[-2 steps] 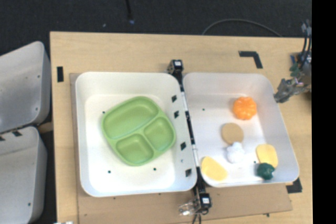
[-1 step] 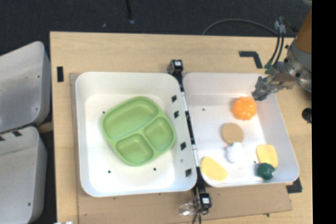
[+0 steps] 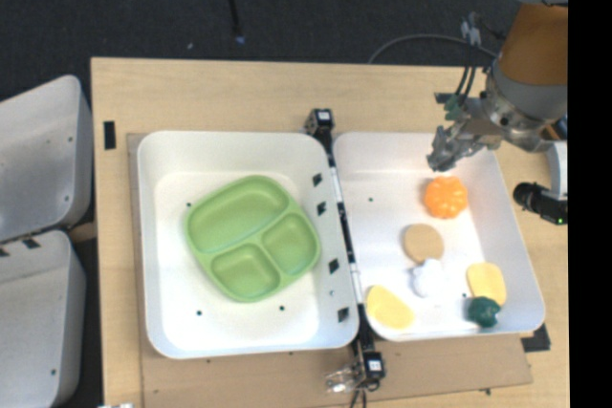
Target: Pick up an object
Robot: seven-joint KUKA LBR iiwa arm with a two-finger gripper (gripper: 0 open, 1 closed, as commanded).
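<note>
step in hand: approach; the pincer (image 3: 446, 158) hangs just above and beside the orange ball (image 3: 446, 196), nothing seen between its tips
pincer state: cannot tell (dark, small, seen from above)
next move: likely a drop and centring over the ball before closing
right bin (image 3: 382, 162): six things; one orange ball, one tan disc (image 3: 422, 243), one white lump (image 3: 428, 279), two yellow pieces (image 3: 388, 306), one dark green piece (image 3: 482, 311)
left bin (image 3: 163, 205): one green divided tray (image 3: 252, 236)
desk (image 3: 229, 91): two bins

left bin (image 3: 153, 320): divided tray (image 3: 251, 237) | right bin (image 3: 382, 158): ball (image 3: 446, 196) behind disc (image 3: 422, 243)
</note>
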